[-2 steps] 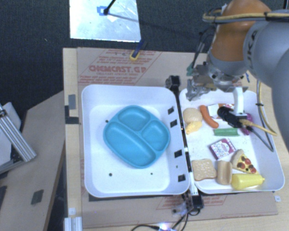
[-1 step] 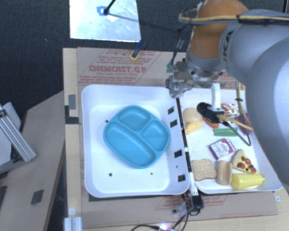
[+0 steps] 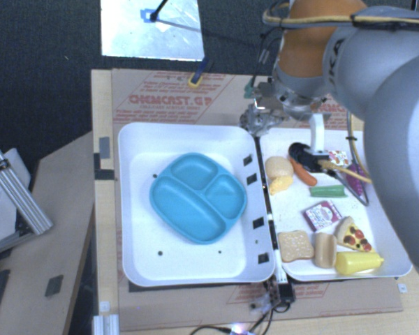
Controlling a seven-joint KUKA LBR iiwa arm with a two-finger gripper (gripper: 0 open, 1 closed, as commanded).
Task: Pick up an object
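1. Hanging at the upper middle of the frame: the grey two-finger gripper (image 3: 257, 120), over the far end of the divider between the two shallow white bins, with nothing visibly in it.
2. Not managing to tell whether that gripper is spread or closed; too blurred and too hidden under the wrist.
3. Lying in the right white bin (image 3: 335, 276), at the right of the frame, all loose: a pale yellow rounded piece of toy food (image 3: 279, 174) and an orange toy carrot (image 3: 305, 175) nearest the gripper, then a green stick (image 3: 327, 191), a purple packet (image 3: 322, 215), a tan toast slice (image 3: 295, 244), a toy pizza wedge (image 3: 354, 234) and a yellow oblong piece (image 3: 357, 262) toward the lower right.
4. Resting in the left white bin (image 3: 136, 187), centre left of the frame: a blue divided plastic plate (image 3: 197, 197), flat and alone.
5. Judging progress: still at the start, nothing lifted, nothing touched as far as can be seen.
6. Remaining, by this reading: choosing one item, coming down over it, closing on it and raising it off the bin floor.
7. Expecting trouble in the right bin, several pieces lying just beside or touching one another.
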